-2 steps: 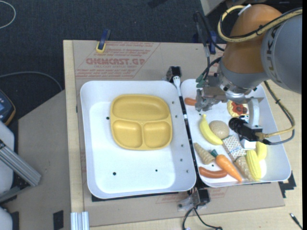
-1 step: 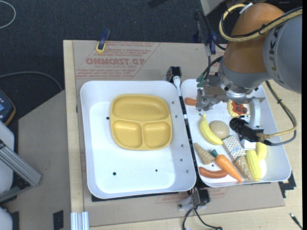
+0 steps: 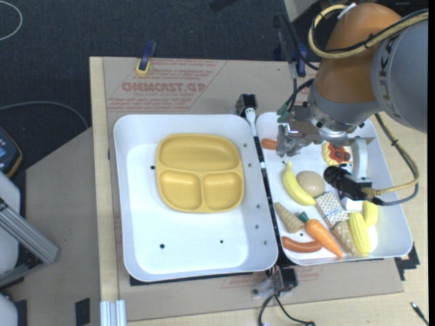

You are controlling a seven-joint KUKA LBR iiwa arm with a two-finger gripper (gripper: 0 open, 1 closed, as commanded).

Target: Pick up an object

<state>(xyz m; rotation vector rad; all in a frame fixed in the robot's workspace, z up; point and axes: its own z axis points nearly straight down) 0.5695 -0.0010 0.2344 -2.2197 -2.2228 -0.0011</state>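
Gripper: we see the metal gripper [image 3: 291, 143] low over the right bin [image 3: 397, 216], just above a smooth curved banana [image 3: 296, 186].
Fingers: we cannot tell their spread.
Left bin [image 3: 129, 202]: glossy yellow three-compartment tray [image 3: 200, 172], wide bare floor around it.
Right bin: crowded; tapered orange carrot [image 3: 322, 236] near the front rim.

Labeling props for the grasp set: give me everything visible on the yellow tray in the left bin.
The yellow tray looks like matte moulded plastic, rounded in outline, with three compartments: one wide section along the far side and two smaller ones along the near side. It lies flat, open side up, nothing in it, in the far half of the left bin, resting on the bin floor. Nothing else touches it; the gripper is over the right bin.
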